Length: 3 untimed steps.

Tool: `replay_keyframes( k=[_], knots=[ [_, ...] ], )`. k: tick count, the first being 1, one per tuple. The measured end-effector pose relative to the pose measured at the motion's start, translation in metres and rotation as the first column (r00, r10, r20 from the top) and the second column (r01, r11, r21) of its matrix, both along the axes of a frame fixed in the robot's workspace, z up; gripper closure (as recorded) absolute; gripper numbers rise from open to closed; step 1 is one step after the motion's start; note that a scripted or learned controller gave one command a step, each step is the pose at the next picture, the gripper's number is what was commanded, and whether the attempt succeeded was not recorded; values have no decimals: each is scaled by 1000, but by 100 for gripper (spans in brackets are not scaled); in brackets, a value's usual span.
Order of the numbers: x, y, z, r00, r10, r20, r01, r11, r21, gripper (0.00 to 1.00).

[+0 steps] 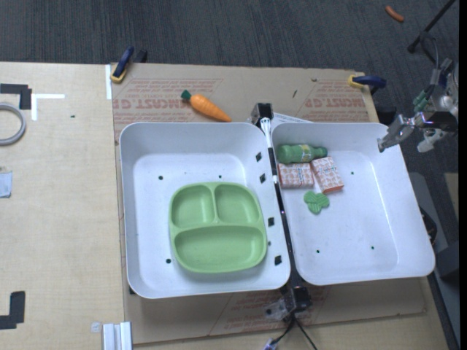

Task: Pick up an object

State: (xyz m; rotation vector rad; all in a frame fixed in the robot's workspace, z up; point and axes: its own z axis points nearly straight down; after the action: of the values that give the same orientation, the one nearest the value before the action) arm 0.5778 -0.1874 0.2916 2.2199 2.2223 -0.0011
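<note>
In the right bin point(365, 232), several small objects cluster near its upper left corner. A green bottle point(300, 153) lies on its side. Below it sit two red-and-white packets point(295, 175) point(327, 174) side by side, and a small green leafy toy point(317, 202) is just below them. The left bin point(146, 166) holds a light green divided plate point(217, 228), lying flat at its middle. An orange toy carrot point(206, 106) lies on the cardboard behind the left bin.
A metal fixture point(427, 119) stands at the right bin's upper right corner. Blue clamps point(122, 63) point(368, 82) hold the cardboard sheet at its back corners. A roll of tape point(9, 125) lies on the bench at far left. Cables point(292, 308) sit at the front between the bins.
</note>
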Motion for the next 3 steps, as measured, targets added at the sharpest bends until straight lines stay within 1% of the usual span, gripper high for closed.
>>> replay_keyframes(
  k=[1,2,3],
  knots=[
    [20,49,-55,985,175,-1,-175,985,1,0],
    [20,89,-162,994,106,0,-106,994,0,0],
    [53,68,-193,890,457,6,-456,890,-4,0]
  ],
)
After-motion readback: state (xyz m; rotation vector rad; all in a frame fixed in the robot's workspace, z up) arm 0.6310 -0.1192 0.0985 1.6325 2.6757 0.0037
